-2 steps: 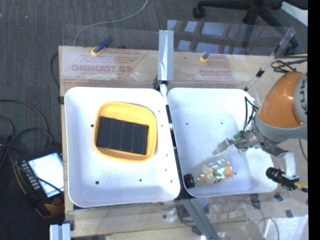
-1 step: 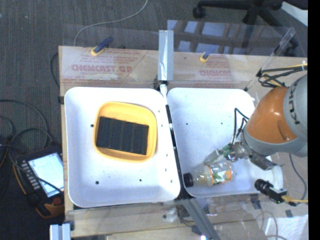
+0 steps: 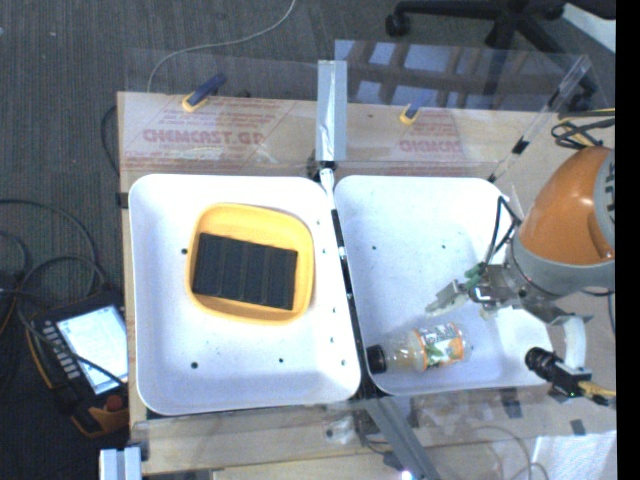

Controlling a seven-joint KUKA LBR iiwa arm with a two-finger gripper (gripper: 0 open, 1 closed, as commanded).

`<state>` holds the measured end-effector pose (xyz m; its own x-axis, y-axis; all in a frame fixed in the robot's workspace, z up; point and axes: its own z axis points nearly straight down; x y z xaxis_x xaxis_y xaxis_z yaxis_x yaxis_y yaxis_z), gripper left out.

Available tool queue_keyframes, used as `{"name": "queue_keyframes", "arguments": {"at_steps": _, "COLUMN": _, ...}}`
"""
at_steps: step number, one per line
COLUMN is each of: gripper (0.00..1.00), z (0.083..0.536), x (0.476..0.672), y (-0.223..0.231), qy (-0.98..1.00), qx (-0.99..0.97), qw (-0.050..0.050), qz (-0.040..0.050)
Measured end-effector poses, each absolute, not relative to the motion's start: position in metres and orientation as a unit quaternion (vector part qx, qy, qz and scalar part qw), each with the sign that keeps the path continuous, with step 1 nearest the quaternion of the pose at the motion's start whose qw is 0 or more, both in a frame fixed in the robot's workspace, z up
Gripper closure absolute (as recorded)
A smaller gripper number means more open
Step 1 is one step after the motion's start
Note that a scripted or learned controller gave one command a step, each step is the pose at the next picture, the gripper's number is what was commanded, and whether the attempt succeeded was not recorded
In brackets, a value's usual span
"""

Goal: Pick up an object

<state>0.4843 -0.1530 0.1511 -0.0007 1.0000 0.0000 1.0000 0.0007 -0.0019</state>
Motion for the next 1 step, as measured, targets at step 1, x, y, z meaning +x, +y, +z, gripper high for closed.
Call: {"name": "queue_keyframes", "arguments": {"at_steps": 1, "gripper": 0.0, "z": 0.0916, "x": 0.4872, "y": -0.1507, "qy": -0.741, "qx": -0.671, "qw": -0.004, "qz": -0.0028}}
